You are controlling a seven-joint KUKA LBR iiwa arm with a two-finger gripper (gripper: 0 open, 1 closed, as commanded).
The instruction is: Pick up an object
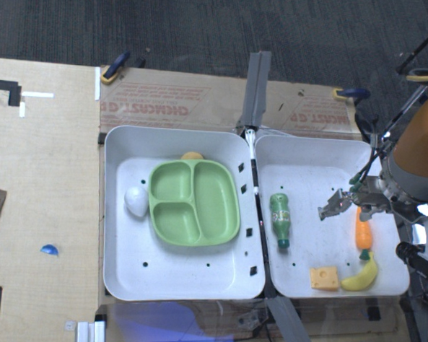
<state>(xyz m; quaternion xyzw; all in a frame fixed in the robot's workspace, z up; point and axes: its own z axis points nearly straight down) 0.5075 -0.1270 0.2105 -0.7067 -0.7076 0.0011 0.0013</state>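
Cheese (325,277) and banana (361,275) sit at the right bin's (301,161) front edge. Carrot (364,234), bottle (280,219) lie farther back. Bottle: light, stiff, slippery; grip across its body. Gripper (335,207) hovers between; whether its fingers are spread I cannot tell.

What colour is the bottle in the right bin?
Green; the bottle shows best in the camera view.

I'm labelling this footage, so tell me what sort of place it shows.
Most likely a robotics lab's pick-up test bench: two shallow white plastic bins side by side, plastic toy food such as a yellow banana and orange carrot, and a grey robot arm's end effector reaching in.
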